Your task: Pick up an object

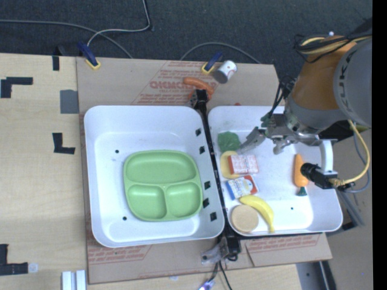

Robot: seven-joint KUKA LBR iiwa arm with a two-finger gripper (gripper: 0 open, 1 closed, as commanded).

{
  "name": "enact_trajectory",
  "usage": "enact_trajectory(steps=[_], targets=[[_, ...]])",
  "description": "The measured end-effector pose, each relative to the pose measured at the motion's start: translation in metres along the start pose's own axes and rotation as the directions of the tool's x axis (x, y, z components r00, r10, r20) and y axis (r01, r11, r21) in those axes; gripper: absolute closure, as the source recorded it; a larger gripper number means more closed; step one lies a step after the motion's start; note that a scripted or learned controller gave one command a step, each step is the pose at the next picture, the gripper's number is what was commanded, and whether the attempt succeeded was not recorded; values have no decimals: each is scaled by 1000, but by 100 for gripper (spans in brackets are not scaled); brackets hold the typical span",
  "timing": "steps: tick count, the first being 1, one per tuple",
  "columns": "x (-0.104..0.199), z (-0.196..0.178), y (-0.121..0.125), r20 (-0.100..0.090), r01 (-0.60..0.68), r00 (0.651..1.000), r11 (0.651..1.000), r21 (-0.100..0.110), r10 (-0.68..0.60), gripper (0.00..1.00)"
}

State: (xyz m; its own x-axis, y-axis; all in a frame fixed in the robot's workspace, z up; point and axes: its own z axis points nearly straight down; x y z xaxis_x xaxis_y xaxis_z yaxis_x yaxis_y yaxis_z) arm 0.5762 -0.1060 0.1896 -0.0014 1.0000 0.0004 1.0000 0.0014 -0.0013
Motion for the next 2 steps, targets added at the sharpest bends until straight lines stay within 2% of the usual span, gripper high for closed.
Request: enact_trajectory(steps=[1,2], targets=[[7,103,22,1,0,1000,1000,-5,0,0],[8,94,22,1,1,1000,1000,-4,-1,100]])
